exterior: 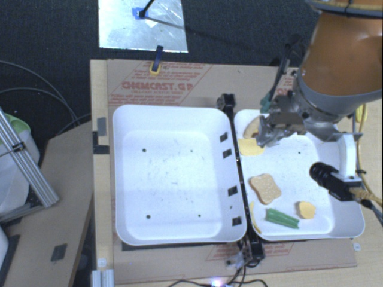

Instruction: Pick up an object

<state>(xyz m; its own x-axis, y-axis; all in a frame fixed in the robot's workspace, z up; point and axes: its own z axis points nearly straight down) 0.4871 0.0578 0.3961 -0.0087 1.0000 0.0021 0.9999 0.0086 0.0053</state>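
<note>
Gripper [265,137] sits low over the upper-left corner of the right bin [347,223], centre-right of frame, tilted toward the bin's left wall. Its opening cannot be told, as the wrist housing covers it. Nothing is visibly held.

Just below-left of the tip, a flat yellow piece [252,147] lies against that wall. A paler yellow piece [251,126] is just above it, partly hidden by the gripper. Judgement: the flat yellow piece is the likely target, since the tool points at it. It looks awkward to grasp, being thin and with the wall crowding one side.

Lower in the same bin are a tan bread-like slice [265,188], a green stick [281,217] and a small yellow chunk [306,209]. They lie apart on open floor, so access looks easier.

The arm [350,40] comes in from the upper right. The left bin [173,172] is at frame centre.
</note>
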